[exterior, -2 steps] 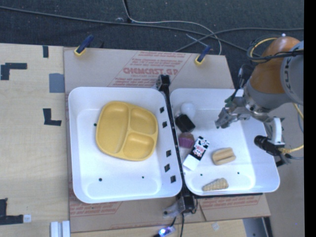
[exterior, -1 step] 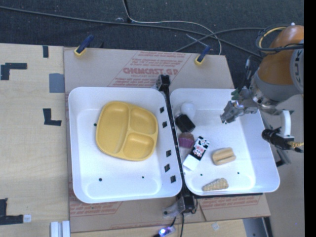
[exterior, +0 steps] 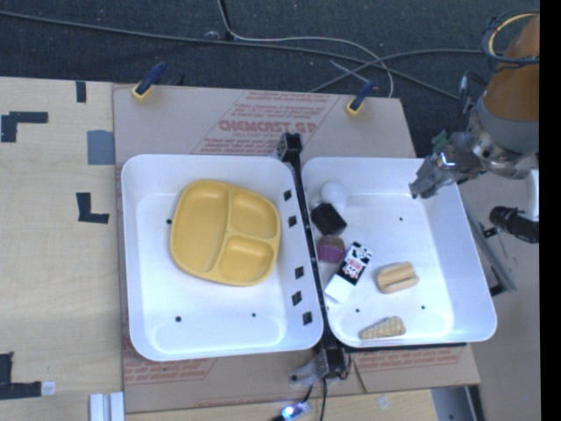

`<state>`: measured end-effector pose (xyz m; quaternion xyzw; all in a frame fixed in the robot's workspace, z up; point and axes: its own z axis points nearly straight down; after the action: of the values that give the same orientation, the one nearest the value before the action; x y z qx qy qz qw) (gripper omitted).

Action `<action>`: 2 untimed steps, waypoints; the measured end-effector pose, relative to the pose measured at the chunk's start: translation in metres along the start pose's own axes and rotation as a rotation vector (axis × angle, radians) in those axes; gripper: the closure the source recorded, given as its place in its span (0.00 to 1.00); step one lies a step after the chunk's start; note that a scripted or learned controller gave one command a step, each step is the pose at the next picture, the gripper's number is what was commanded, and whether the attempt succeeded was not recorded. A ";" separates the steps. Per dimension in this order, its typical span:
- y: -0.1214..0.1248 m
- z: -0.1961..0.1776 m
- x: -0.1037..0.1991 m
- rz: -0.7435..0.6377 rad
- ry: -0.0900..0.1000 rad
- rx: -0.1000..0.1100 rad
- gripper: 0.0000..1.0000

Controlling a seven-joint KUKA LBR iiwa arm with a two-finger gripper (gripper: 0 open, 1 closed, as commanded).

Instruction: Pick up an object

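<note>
Your jaws (exterior: 427,182) sit at the right bin's (exterior: 465,261) far rim; their opening isn't discernible. The bun (exterior: 396,277) lies well below-left, so descending here risks striking the rim.

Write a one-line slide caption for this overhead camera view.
Gripper hovers at the right bin's far corner; a hot dog toy, milk carton and cone lie inside, a yellow divided plate sits left.

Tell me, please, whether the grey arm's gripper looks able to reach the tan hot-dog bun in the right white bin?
Probably yes: the gripper hovers over that bin's upper right rim, and the tan hot-dog bun lies apart from other items.
</note>
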<state>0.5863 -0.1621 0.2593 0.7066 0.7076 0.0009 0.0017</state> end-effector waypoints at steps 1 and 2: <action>-0.008 0.009 0.042 -0.002 0.001 0.005 1.00; -0.015 0.024 0.096 -0.004 0.002 0.006 1.00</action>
<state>0.5709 -0.0659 0.2348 0.7052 0.7090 -0.0008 -0.0012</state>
